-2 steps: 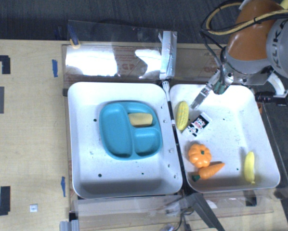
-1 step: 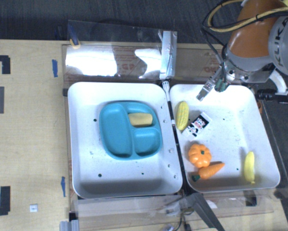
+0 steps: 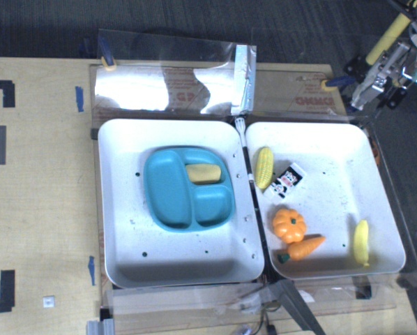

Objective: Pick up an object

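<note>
The right bin [image 3: 334, 135] holds a yellow corn cob [image 3: 263, 167] near its left wall. A small black-and-white packet [image 3: 288, 180] lies just right of the cob. Lower down sit an orange pumpkin [image 3: 289, 225] and a carrot [image 3: 302, 247] touching it. A yellow banana [image 3: 361, 242] lies by the right wall. In the left bin [image 3: 118, 187], a blue divided plate [image 3: 170, 187] carries a yellow block [image 3: 203, 174] in its upper right compartment. My gripper [image 3: 377, 88] hangs beyond the right bin's far right corner, apart from every object.
A clear plastic sheet and a shiny metal strip [image 3: 245, 82] stand behind the left bin. Brown cardboard [image 3: 299, 89] lies behind the right bin. The wooden bench [image 3: 34, 187] stretches to the left, with black marks on it.
</note>
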Controlling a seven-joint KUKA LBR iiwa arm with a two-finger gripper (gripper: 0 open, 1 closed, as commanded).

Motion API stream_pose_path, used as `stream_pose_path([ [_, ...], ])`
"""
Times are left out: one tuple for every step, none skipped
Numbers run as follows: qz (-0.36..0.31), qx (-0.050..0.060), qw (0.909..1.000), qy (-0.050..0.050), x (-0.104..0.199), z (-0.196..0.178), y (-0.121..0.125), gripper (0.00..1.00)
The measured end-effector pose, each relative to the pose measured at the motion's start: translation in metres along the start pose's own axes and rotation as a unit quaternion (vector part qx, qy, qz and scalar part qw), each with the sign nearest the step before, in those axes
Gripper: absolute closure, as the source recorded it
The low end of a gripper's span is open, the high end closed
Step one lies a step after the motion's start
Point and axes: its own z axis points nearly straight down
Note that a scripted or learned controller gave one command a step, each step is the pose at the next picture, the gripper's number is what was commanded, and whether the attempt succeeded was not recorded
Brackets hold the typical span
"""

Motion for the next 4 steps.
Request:
stream_pose_path([
  [-0.03, 0.002, 0.9995, 0.008, 0.035, 0.072, -0.018, 1.0],
  [-0.031, 0.0, 0.9995, 0.003, 0.033, 0.059, -0.017, 1.0],
  [-0.303, 0.0, 0.9529, 0.002, 0.015, 0.0, -0.045, 1.0],
  [-0.328, 0.0, 0.9448, 0.003, -0.018, -0.041, -0.045, 1.0],
])
